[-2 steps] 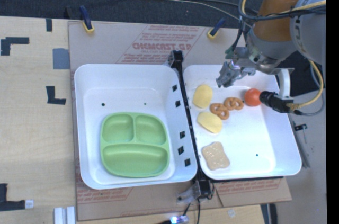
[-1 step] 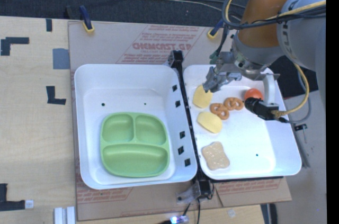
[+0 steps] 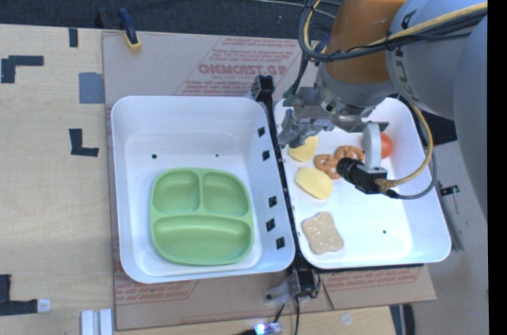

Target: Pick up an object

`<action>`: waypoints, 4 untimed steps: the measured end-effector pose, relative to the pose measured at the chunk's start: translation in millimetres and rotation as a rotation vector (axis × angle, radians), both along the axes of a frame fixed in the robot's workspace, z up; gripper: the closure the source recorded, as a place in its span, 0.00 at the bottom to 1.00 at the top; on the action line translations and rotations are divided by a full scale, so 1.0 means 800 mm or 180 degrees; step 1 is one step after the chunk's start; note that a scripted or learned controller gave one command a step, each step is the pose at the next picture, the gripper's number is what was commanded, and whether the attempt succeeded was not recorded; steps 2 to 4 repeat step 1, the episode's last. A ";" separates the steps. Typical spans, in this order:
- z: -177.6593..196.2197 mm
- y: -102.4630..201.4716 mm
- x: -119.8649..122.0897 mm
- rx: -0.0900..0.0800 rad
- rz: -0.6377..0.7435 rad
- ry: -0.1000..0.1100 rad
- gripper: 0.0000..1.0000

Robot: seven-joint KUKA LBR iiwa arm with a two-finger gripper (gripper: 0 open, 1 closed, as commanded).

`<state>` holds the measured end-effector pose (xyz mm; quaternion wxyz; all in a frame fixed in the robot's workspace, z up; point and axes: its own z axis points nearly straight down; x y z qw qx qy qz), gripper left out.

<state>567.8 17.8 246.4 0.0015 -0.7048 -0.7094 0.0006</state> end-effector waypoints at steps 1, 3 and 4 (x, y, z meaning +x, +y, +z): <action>-0.011 0.047 -0.026 -0.0003 -0.0006 0.0003 1.00; -0.011 0.047 -0.026 -0.0003 -0.0006 0.0003 1.00; -0.011 0.047 -0.026 -0.0003 -0.0006 0.0003 1.00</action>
